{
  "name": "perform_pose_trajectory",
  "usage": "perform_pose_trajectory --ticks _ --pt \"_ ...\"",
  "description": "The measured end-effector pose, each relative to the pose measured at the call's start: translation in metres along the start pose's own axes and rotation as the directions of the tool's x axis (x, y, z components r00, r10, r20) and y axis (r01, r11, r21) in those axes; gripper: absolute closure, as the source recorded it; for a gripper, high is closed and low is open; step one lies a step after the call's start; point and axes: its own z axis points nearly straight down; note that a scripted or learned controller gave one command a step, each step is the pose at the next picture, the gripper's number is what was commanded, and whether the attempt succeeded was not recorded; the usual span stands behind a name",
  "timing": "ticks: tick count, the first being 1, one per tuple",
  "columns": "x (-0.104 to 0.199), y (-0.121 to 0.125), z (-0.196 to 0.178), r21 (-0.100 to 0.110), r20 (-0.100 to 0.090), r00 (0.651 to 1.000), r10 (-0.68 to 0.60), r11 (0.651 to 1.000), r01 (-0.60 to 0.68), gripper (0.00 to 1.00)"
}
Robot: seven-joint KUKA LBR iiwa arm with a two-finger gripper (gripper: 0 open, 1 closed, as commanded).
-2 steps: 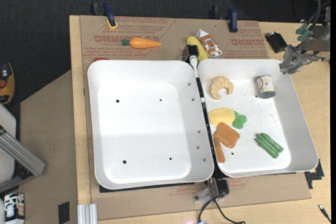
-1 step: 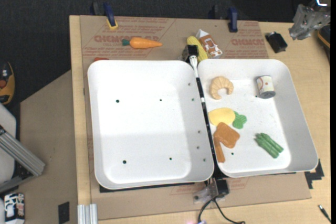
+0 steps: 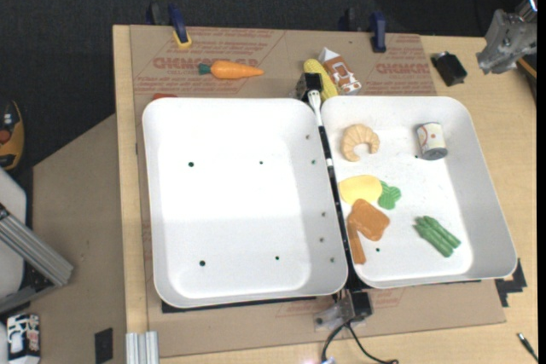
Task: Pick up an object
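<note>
The right bin (image 3: 478, 175) holds a tan croissant (image 3: 360, 141), a small grey and white can (image 3: 431, 141), a yellow piece with a green bit (image 3: 368, 188), an orange-brown slab (image 3: 368, 222) and a green bundle (image 3: 438, 235). My gripper (image 3: 508, 40) shows as a grey metal part at the far upper right, off the bin's back right corner and well away from every object. Nothing is seen in its grasp.
The left bin (image 3: 230, 200) lies beside the right one. Behind the bins, on the brown board, lie a toy carrot (image 3: 232, 71), a yellow piece (image 3: 316, 74) and a small brown carton (image 3: 341, 76). A black block (image 3: 448, 68) sits near the gripper. Blue clamps (image 3: 179, 28) hold the board's back edge.
</note>
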Motion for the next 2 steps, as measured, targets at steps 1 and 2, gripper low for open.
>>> perform_pose_trajectory --ticks 1,2 --pt "-0.114 -0.032 0.051 0.016 0.003 1.0 0.017 1.0 -0.017 1.0" --pt "-0.072 -0.029 0.002 0.003 0.003 1.0 0.001 1.0 -0.001 1.0"
